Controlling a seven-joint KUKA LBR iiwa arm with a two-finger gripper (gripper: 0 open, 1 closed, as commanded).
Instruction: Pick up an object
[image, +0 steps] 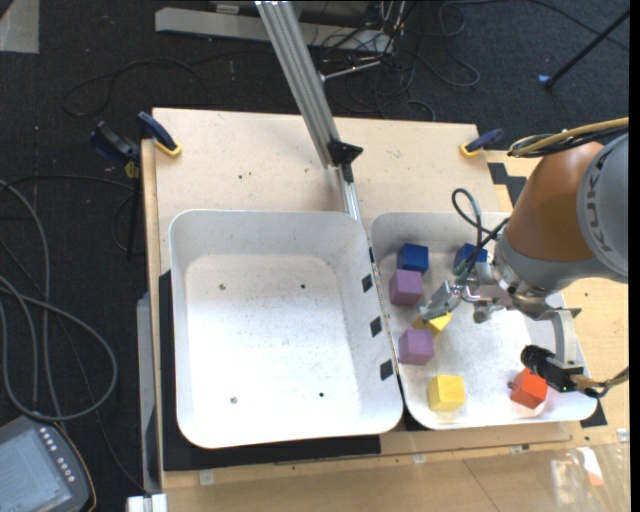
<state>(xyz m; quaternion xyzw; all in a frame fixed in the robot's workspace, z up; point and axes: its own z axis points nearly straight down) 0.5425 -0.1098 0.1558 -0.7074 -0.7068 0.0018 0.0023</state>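
My gripper (438, 306) is low over the middle of the right bin (470, 415), at the end of the arm coming in from the right. A small yellow block (437, 322) lies right at its tip, partly covered by it. Whether the block is gripped I cannot tell. Around it are a purple cube (405, 287) to the upper left, a second purple cube (416, 346) just below, a blue cube (411, 257) further back, a larger yellow cube (446, 392) near the front wall and an orange cube (529, 389) at the front right.
The left bin (190, 300) is next to the right bin, sharing a middle wall. A blue piece (470, 258) shows behind the wrist, half hidden by a black cable (466, 212). A slanted metal pole (305, 85) ends at the bins' back edge.
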